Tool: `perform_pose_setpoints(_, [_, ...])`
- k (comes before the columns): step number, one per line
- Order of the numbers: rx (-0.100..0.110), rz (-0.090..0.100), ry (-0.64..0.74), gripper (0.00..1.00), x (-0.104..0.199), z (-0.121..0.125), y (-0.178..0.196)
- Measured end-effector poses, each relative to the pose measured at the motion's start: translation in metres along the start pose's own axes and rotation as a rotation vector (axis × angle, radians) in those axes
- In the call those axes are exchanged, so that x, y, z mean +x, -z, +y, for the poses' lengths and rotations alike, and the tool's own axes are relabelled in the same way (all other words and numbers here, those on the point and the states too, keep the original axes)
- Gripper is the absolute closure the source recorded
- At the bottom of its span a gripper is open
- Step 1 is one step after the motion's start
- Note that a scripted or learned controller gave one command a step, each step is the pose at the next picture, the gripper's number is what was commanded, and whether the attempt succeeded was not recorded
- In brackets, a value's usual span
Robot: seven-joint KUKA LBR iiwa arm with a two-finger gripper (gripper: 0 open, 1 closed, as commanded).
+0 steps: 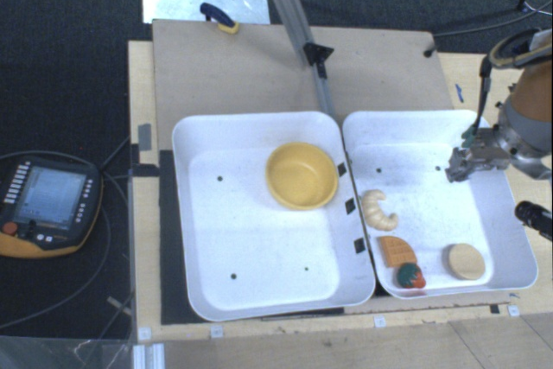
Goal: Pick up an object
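We cannot tell the claw's point(456, 168) state; we should lower it squarely onto the croissant point(378, 209) below-left.

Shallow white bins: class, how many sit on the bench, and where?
2. The left shallow white bin holds a yellow bowl; the right shallow white bin sits beside it, under the gripper.

Two bins point(259, 130), one bowl point(301, 175)
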State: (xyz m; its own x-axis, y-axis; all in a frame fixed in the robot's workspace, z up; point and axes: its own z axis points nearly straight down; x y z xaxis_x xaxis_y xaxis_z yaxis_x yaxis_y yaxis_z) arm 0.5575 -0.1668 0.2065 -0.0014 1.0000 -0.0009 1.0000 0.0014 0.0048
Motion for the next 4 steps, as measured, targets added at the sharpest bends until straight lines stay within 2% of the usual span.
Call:
perform_pose_setpoints(1, [-0.001, -0.001, -0.001, 1.00, -0.009, 0.006, 0.054])
perform_pose_setpoints(2, [0.003, 0.001, -0.001, 1.00, -0.009, 0.006, 0.067])
perform_pose_setpoints(4, [0.005, 0.002, 0.004, 1.00, 0.101, 0.013, 0.038])
